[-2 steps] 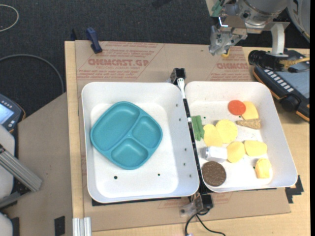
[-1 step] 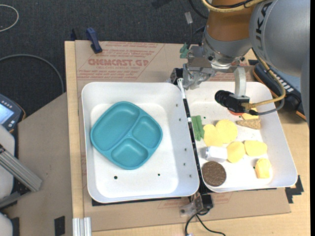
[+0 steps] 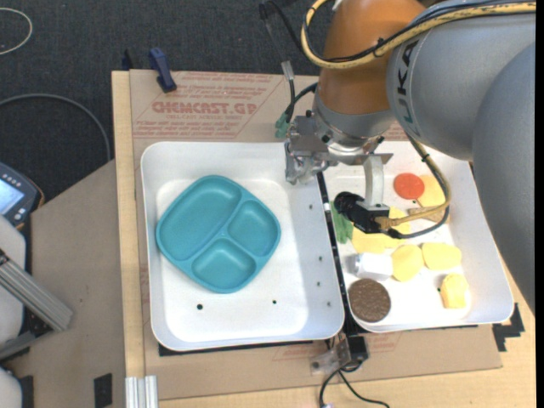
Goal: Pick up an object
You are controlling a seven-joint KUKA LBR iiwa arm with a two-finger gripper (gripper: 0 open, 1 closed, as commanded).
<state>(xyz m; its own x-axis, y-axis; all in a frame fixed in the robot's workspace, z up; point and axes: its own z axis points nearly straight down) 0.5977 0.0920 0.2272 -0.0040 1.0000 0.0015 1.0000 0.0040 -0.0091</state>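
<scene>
Leftmost, the table (image 3: pixel 212 100) is covered by a brown cardboard sheet with red print, and on it sits the left bin (image 3: pixel 161 313), a shallow white tray with rounded corners and a smooth, glossy floor. A teal plate (image 3: pixel 218 232) lies flat in it, a matte rounded square moulded into three compartments and turned at a slant. Above the two bins' meeting rims hangs the tool (image 3: pixel 302 164), a cluster of bare metal under the arm's (image 3: pixel 365 49) orange band; I cannot tell whether it is wide or narrow, and nothing shows held in it. The right bin (image 3: pixel 489 308) holds a small green piece (image 3: pixel 342 228) at its left wall, a speckled brown disc (image 3: pixel 370 300), a white block (image 3: pixel 372 265), a flat orange disc (image 3: pixel 409 185) and several smooth, rounded yellow chunks (image 3: pixel 408 262) crowded close together.
</scene>
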